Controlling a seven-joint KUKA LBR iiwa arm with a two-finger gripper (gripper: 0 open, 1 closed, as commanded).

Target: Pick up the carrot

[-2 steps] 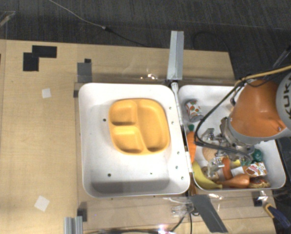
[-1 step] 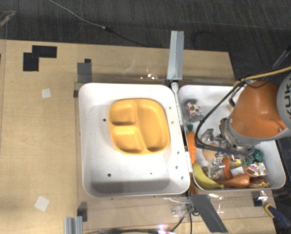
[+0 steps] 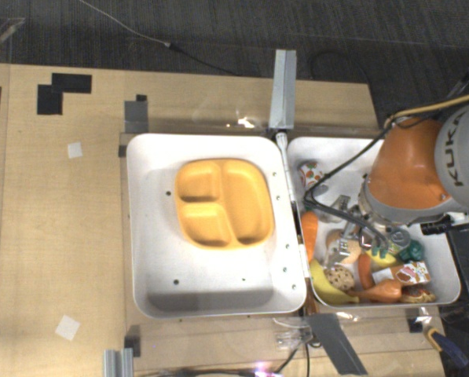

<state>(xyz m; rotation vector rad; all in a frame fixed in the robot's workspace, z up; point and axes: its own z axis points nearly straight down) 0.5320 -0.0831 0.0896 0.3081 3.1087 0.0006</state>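
The one camera looked down at a slant from above, taking in both bins (image 3: 140,234); the arm (image 3: 411,171) entered from the right.

Arm (image 3: 411,175) reaches into the right bin (image 3: 452,277), gripper (image 3: 358,238) low over a toy food heap. Carrot (image 3: 309,234) lies along the bin's left wall, banana (image 3: 328,285) just below. Possibly a cookie (image 3: 342,276) on it. Yellow divided plate (image 3: 221,203) sits in the left bin (image 3: 152,234).

Arm (image 3: 423,171) cut off at right edge and covering much of right bin (image 3: 452,285); hand (image 3: 358,238) fingers lost among clutter, toys beneath too small to identify.
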